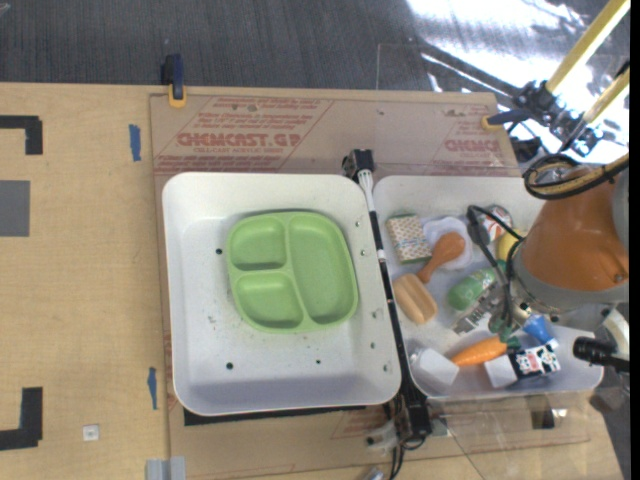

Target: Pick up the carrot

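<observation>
Two white bins sat side by side on the bench. The left bin [190,298] held a green plate [292,270] with three compartments, lying flat near the bin's middle.

The right bin [400,190] was crowded. Near its far left corner lay a small patterned packet [408,236], with an orange-brown wooden piece [443,252] just beside it. A tan bread-like piece [415,299] lay below these, and a green item [467,291] sat to its right. A white block [434,370] rested in the near left corner. A white box with dark print [527,365] lay near the front wall, and a blue thing [538,329] showed just above it.

The carrot [478,351] lay in the near part of the right bin, between the white block and the printed box. It was orange, long and narrow, lying on its side with its length running left to right, slightly tilted.

The gripper [500,316] hung just above the carrot, under the arm's orange band. Whether its fingers were apart or together could not be told.
</observation>
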Robot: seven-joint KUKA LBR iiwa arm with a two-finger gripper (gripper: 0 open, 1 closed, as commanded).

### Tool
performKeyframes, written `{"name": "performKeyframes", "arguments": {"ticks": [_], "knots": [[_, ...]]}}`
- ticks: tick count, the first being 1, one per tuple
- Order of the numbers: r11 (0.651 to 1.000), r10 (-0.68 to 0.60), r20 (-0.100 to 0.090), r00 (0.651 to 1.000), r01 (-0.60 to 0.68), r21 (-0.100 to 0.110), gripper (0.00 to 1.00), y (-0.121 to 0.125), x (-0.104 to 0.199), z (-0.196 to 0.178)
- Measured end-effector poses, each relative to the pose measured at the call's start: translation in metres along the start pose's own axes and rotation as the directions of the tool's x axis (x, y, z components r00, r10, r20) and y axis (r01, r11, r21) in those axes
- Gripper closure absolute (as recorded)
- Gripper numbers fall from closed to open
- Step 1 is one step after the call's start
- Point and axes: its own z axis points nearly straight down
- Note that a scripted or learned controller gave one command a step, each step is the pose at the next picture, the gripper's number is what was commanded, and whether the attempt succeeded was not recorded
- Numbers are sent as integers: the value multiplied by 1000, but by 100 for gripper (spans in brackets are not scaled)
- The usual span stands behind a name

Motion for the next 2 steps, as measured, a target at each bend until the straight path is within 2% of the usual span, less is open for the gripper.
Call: {"name": "performKeyframes", "arguments": {"ticks": [1,2], "knots": [[1000,-1,-2,1000,1,1,0,0,1,1],[955,-298,-23,954,298,0,0,-14,-9,12]]}}
